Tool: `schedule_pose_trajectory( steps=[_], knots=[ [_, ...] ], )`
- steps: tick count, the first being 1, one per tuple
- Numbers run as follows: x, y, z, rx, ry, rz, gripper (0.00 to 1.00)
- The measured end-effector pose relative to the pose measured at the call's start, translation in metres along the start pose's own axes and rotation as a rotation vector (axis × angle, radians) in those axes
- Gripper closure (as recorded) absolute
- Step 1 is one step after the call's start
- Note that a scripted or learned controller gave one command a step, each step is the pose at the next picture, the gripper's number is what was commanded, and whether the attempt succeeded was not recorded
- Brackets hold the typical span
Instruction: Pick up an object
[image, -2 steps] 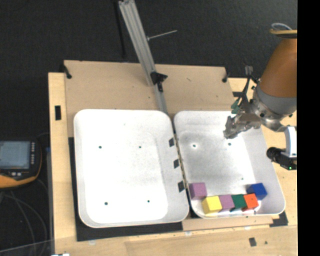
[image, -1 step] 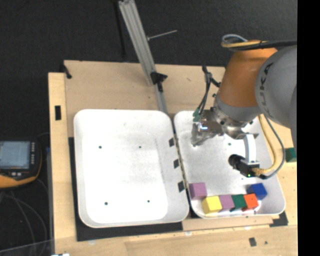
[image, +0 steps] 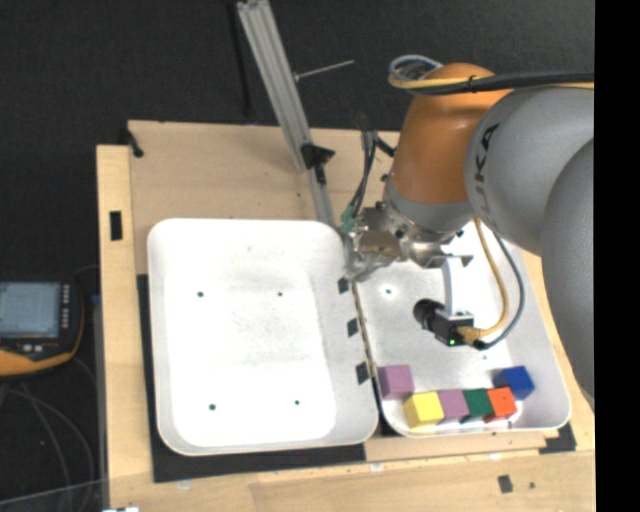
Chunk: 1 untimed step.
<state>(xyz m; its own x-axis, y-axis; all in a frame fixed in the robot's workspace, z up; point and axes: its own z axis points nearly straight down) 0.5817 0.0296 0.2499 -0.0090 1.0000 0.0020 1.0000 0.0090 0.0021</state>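
My pincer (image: 372, 248) sits at the far-left corner of the right bin (image: 540, 395), over the seam between the 2 bins; can't tell its state, my wrist covers it. Nothing visible in its grip. Blocks are bunched along the near edge of the right bin: purple block (image: 396, 379) at the left, then a row of yellow block (image: 424, 408), pale purple block (image: 453, 403), green block (image: 477, 403), orange block (image: 501, 402), with the blue block (image: 515, 380) just behind the orange one. All well apart from my pincer. Left bin (image: 245, 330) beside it.
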Motion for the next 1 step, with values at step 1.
schedule_pose_trajectory(
  steps=[1],
  knots=[
    [0.0433,-0.0001,0.0567,0.008,-0.002,0.003,1.0]
  ],
)
